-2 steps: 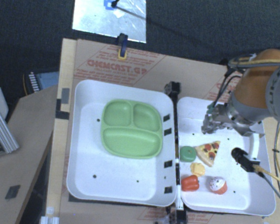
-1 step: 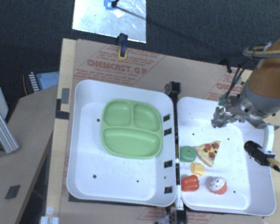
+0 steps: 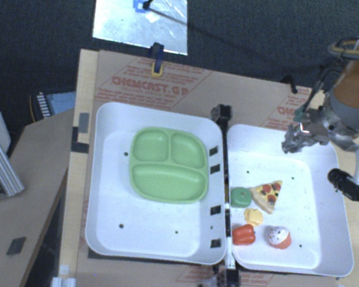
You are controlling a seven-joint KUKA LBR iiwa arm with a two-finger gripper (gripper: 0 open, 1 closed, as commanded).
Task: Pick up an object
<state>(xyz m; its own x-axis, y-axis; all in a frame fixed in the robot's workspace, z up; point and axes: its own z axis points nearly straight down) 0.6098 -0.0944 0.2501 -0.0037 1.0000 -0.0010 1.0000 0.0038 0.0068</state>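
Note:
Several toy food pieces lie in the right bin (image 3: 328, 211): a pizza slice (image 3: 268, 194), a green round piece (image 3: 241, 196), a yellow piece (image 3: 253, 216), a red pepper (image 3: 243, 234) and a red-and-white piece (image 3: 278, 236). My gripper (image 3: 293, 143) hangs over the bin's far edge, up and to the right of the pizza slice and well apart from every piece. Nothing shows between its fingers.
The left bin (image 3: 104, 215) holds a green divided plate (image 3: 168, 165). Black clips (image 3: 218, 171) run along the divider between the bins. A black fitting (image 3: 346, 182) sits at the right bin's right rim. Cardboard (image 3: 174, 86) lies under both bins.

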